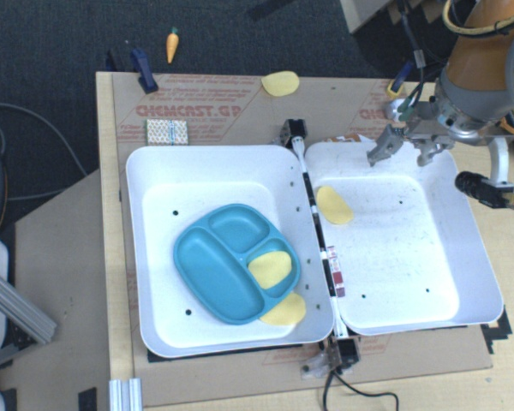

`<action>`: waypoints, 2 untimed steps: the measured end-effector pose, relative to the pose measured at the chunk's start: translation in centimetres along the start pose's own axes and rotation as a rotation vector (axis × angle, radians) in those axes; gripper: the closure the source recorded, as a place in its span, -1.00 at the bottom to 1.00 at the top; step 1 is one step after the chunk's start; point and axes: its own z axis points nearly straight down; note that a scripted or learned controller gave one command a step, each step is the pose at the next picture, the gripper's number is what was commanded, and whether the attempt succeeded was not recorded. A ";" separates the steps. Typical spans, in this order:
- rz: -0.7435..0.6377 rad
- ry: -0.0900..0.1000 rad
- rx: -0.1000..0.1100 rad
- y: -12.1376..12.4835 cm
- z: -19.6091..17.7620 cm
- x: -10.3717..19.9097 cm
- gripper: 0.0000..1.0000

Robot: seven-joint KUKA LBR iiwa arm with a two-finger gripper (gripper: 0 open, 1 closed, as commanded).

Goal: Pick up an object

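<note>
The arm entered from the right, and much of it was cut off by the frame's edge, so that only the orange band and grey wrist could be made out. The gripper (406, 151) hung over the far rim of the right bin (428, 302), its two fingers spread apart with nothing between them.

In that bin a yellow chip-shaped piece (334, 205) lay near the left wall, well apart from the gripper. The left bin (154, 195) held a blue divided plate (231, 262); a second yellow piece (270, 268) sat in one of its small compartments, and a third yellow piece (284, 311) was partly hidden under the plate's near edge.

The bins stood side by side on a table (201, 110) covered with brown board bearing faded red lettering too faint to read fully. On the board beyond the bins lay another yellow piece (280, 83), a small patterned packet (167, 131) and a blue clip (143, 69). A small orange carrot-shaped item (172, 45) lay off the board on the dark carpeted floor (51, 24). Cables (26, 131) trailed at the left, and an indistinct grey object (13, 306) was cut off in the lower left corner.
</note>
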 end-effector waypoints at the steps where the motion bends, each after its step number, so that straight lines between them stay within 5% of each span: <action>1: 0.001 0.000 0.001 -2.4 8.3 1.1 -1.00; 2: 0.001 0.000 0.001 -4.0 13.4 2.9 -1.00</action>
